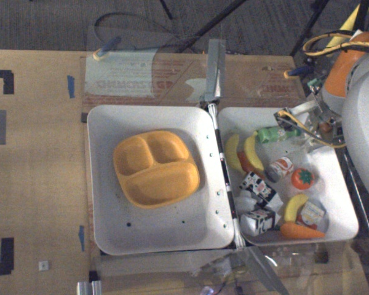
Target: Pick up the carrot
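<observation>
Left shallow white bin: holds one orange-yellow plastic divided plate, three compartments, lying near bin centre.

Right shallow white bin: crowded w/ toy food. Two yellow bananas side by side at upper left, green bottle-like item just above them. Black-and-white cow-print cartons in mid-left, another nearer front edge. Small white-and-red can in centre, red tomato w/ green top beside it to right. Third yellow banana below, next to small packet w/ red label.

Orange carrot lying flat along front edge, right of lower carton, touching third banana's lower end.

Gripper at bin's upper right among cables; open or closed — cannot tell. Carrot well apart from it, at opposite edge of bin, nothing seen held.
</observation>
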Motion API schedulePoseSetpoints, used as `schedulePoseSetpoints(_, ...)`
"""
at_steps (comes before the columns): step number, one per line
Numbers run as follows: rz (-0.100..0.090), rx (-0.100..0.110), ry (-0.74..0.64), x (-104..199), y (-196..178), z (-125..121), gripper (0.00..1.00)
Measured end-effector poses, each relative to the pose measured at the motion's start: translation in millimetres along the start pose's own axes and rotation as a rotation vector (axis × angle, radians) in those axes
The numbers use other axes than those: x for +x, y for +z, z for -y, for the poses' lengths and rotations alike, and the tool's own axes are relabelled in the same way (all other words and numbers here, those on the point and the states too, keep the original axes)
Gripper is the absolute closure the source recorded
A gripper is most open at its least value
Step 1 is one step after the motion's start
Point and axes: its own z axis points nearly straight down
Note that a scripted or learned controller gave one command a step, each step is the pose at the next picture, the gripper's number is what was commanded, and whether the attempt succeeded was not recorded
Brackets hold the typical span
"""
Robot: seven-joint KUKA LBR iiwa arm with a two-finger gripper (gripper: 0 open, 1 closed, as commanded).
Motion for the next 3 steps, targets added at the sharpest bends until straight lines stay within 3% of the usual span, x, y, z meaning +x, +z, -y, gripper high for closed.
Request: schedulePoseSetpoints(3, -0.001, 0.005, -0.004, 0.3, -0.8, -5.8, 1.00)
